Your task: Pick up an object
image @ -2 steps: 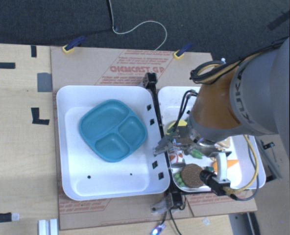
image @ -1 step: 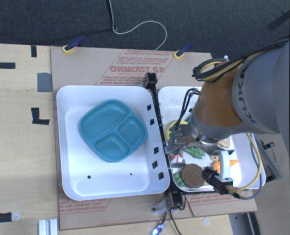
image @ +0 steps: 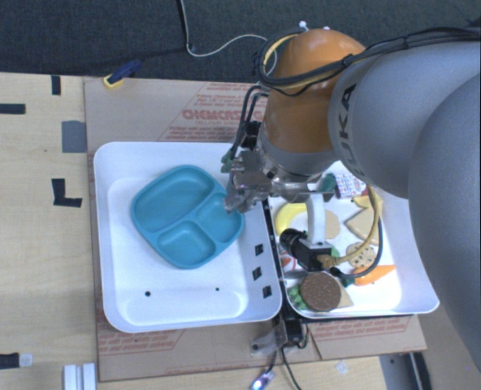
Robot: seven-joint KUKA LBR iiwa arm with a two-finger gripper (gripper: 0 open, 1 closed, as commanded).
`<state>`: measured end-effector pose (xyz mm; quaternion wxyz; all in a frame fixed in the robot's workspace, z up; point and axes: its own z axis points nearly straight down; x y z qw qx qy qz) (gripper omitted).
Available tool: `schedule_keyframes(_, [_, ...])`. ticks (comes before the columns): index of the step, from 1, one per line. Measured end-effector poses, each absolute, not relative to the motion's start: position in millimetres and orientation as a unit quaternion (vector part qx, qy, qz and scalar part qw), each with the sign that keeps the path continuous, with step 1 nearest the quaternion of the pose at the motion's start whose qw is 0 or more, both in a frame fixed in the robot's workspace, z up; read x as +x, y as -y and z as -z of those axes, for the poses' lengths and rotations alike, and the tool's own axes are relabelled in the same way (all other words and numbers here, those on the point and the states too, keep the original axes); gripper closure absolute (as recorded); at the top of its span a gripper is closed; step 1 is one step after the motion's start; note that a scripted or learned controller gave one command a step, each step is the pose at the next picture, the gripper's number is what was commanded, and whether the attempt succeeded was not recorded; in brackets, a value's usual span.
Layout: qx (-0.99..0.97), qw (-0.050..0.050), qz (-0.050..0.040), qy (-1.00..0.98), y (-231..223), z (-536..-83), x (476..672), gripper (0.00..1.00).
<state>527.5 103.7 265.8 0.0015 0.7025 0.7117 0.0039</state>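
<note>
you have the end effector (image: 239,187) low over the divide between the two bins, right at the right edge of the blue sectioned plate (image: 188,215). whether it is open or closed you cannot tell from here; the wrist hides it. the plate lies flat in the left bin (image: 119,242), toward its far right part, apparently alone there but for small dark specks. the right bin (image: 415,295) holds a jumble of small toy-food pieces, among them a brown round disc (image: 319,292) near the front and an orange carrot-like piece (image: 372,275), both partly under the arm.

if the plate is your pick, expect rigid, light, smooth plastic: it will not deform, but it may slip or tip. take it by the raised rim on the right edge, pinching across the lip, not the flat face. a shallow grasp would likely let it swing.
</note>
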Motion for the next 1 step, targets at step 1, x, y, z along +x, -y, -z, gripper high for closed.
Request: schedule_keyframes(1, [0.706,-0.001,0.0012,-0.708,-96.9,-261.4,524.9,0.00])
